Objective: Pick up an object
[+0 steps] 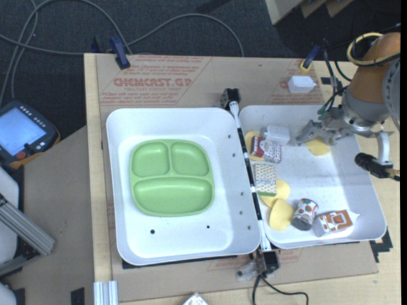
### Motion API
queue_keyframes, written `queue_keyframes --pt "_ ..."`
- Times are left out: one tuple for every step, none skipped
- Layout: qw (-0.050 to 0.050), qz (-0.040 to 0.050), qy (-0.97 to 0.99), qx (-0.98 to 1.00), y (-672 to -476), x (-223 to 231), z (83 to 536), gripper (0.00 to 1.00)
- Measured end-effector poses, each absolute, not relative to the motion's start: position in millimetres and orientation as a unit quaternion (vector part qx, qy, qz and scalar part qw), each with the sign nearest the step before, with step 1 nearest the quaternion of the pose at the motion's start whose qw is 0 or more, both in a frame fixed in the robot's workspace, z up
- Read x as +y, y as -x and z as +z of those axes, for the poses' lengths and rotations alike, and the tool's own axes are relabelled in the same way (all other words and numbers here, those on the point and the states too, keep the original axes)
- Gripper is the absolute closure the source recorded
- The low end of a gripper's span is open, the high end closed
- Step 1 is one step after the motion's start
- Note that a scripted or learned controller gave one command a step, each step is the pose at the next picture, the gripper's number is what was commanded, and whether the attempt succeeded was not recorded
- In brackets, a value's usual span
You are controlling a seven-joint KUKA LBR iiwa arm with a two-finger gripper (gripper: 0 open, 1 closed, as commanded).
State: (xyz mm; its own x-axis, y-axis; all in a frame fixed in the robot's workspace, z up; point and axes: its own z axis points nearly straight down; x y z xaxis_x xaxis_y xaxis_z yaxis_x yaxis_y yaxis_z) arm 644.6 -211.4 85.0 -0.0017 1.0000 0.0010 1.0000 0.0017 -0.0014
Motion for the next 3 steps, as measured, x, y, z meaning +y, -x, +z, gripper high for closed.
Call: queue_keyframes --pt "0.001 -0.0016 0.706 -0.708 -630.8 -214 86 0.00" --pt "-0.002 -0.0004 0.707 -0.707 -606.2 -224 286 0.00" --pt "0.000 0.0001 0.707 -0.708 -571.7 -175 208 0.00"
